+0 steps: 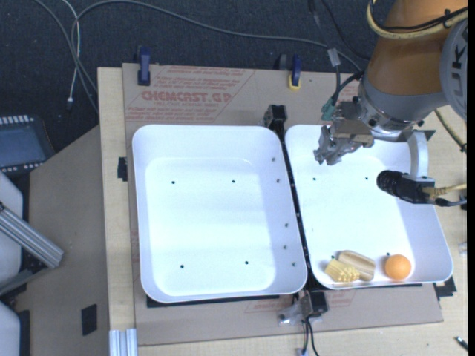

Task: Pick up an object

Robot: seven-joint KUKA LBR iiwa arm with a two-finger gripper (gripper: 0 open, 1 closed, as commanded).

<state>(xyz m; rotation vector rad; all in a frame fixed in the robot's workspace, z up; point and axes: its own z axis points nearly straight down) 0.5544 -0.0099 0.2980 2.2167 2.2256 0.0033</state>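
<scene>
My gripper (329, 154) hangs over the far left part of the right bin (371, 221), well above its floor, with nothing seen between its fingers. At the bin's near edge lie an orange ball (398, 266), a tan bread-like roll (358, 259) and a yellow corn cob (341, 272) side by side. These objects sit far from the gripper, toward the front of the bin.
The left bin (215, 213) stands beside the right one on the wooden board. A black cylindrical part (401, 185) juts over the right bin's right side. Blue clamps (143, 65) hold the board's far edge. Cables run across the dark floor behind.
</scene>
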